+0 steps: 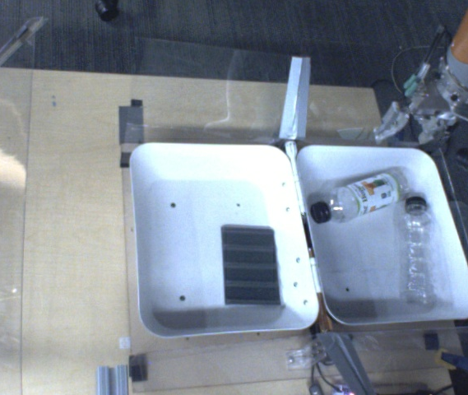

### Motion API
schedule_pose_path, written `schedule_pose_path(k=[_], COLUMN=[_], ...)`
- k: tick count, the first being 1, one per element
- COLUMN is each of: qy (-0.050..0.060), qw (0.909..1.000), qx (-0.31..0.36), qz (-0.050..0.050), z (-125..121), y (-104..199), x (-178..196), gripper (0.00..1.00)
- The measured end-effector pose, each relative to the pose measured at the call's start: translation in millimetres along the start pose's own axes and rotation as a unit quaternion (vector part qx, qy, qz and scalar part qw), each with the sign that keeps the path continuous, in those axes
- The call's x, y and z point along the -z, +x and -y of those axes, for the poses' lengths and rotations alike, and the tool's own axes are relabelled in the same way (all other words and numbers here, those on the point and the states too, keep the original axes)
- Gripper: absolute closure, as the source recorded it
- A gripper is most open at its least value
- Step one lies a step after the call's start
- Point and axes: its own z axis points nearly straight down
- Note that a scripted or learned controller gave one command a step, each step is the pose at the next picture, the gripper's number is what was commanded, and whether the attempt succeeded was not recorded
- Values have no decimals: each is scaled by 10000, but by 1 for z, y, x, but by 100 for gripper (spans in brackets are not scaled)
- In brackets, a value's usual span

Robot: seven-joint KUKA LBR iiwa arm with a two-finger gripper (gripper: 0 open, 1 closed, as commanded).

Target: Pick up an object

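The hand [398, 122] hovers above the right bin's [456, 299] far rim, holding nothing; how far open it is I cannot tell. A labelled bottle [363, 198] lies on its side inside. Best come down across its middle, square to its length.

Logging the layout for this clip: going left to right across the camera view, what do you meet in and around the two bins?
Left bin → dark ribbed block → labelled bottle lying on its side → clear bottle lying lengthwise → gripper, which sits beyond the right bin's far right corner.
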Motion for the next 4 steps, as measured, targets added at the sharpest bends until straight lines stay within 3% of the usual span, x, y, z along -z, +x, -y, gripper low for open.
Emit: schedule_pose_path(k=[1, 2, 3, 4], qy=[1, -19, -15, -67], qw=[9990, 9978, 9807, 9807], qx=[-445, 662, 1953, 1953], qz=[1, 4, 2, 15], z=[-1, 15, 12, 9], y=[17, -36, -9, -9], x=[-82, -171, -172, -158], gripper=[0, 0, 0, 100])
